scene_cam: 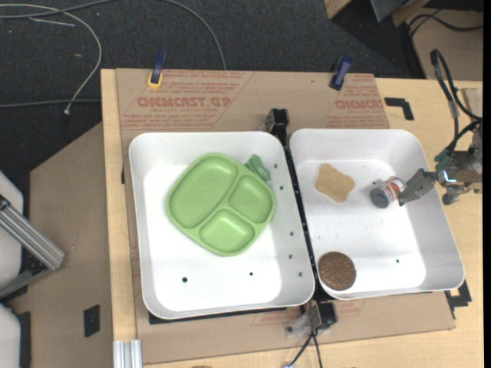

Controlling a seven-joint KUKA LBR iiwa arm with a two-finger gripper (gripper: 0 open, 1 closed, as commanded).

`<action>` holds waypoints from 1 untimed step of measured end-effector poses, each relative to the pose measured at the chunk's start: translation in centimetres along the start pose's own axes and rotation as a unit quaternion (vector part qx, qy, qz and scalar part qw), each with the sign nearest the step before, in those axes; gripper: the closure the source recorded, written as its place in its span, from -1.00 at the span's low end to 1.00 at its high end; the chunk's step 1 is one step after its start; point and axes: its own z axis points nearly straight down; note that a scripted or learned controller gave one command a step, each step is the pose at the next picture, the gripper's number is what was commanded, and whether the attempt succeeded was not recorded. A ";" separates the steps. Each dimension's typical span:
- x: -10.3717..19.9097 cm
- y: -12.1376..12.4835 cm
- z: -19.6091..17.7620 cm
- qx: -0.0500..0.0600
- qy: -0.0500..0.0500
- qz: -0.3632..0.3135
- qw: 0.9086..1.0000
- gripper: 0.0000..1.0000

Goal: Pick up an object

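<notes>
In the right bin [430, 271] lie a tan, bread-like piece [334, 182], a small grey can with a red and white label [386, 191] on its side, and a brown round disc [337, 270] at the front rim. My gripper [431, 180] sits low at the right bin's right edge, just right of the can and close to it. Nothing is seen held in it. In the left bin [153, 259] rests a green divided plate [221, 203], with a small dark green object [258, 167] at its upper right edge.
The two bins stand side by side on a cardboard-covered bench, joined by a black clip [277, 119] at the back. Blue clamps [158, 66] hold the cardboard's far edge. Cables [449, 90] hang at the right.
</notes>
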 end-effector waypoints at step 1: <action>0.0 0.0 0.0 -0.001 0.000 0.000 1.000 -1.00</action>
